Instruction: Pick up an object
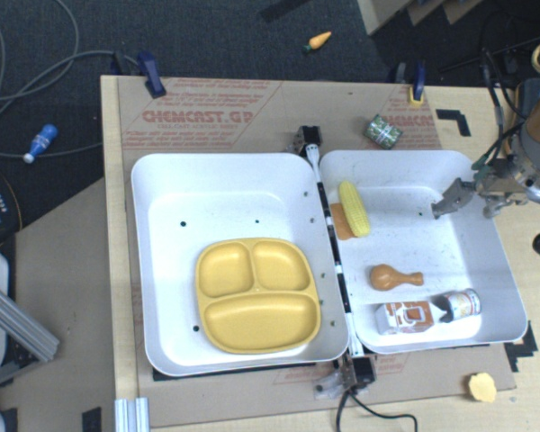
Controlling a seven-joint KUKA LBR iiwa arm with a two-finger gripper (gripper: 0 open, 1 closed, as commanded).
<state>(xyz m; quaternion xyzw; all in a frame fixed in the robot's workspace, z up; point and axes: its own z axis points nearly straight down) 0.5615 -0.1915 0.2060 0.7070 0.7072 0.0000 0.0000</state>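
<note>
- Small yellow lump [481, 386] sitting on the worktop [207, 115] by its near right corner, outside the bins.
- Bottle [427, 312] lying on its side along the right bin's [486, 241] near wall.
- Yellow divided tray [256, 293] lying flat in the left bin [162, 241], toward the near side.
- Orange pear-shaped toy [394, 278] lying mid-bin, just beyond the bottle.
- Corn cob [354, 208] resting at the right bin's far left, by the divider.
- Gripper [472, 201] hovering over the right bin's far right edge; jaws spread apart, grasping nothing.
- Small can [382, 132] sitting on the worktop beyond the right bin.
</note>
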